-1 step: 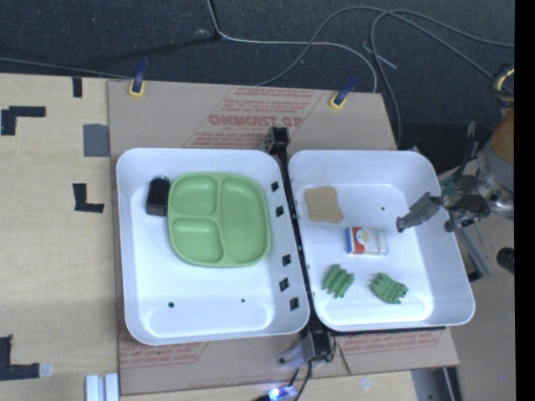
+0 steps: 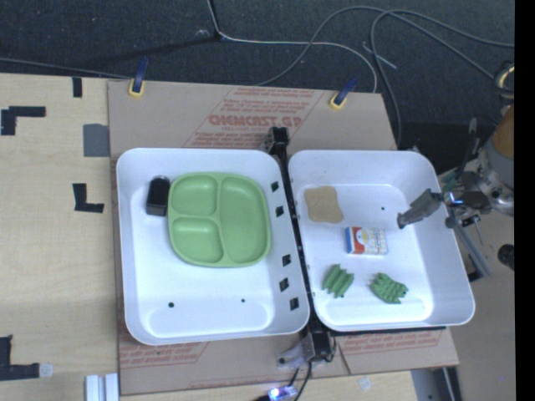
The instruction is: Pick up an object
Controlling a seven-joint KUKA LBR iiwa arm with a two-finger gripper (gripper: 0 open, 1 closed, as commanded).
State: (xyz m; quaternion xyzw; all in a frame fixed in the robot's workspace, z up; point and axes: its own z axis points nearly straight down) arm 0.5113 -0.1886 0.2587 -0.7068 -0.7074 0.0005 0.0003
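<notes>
Left bin (image 2: 134, 249): holds a green divided plate (image 2: 220, 220), broad and rigid, lying flat; probably too wide and low for a two-finger pinch except at the rim. Beside its left edge, touching or nearly so, a small black block (image 2: 157, 196).
Right bin (image 2: 435, 291): carries four small items, well apart from one another.
Tan slab (image 2: 323, 205): near the upper left of the right bin, flat, looks soft like a sponge or bread slice; likely light, yielding under a squeeze, best taken across its narrow sides.
Small box (image 2: 366, 241): at mid-bin, white with red and blue print, lying flat; probably light and stiff, the most promising pick, pinched across the short width.
Green ridged pieces (image 2: 338, 281) and (image 2: 388, 288): along the near side, small, bumpy; likely light, perhaps prone to rolling out of a grip.
Gripper (image 2: 415, 212): hovering over the right bin's right side, above and right of the small box, carrying nothing visible; finger spread cannot be told from this angle.
</notes>
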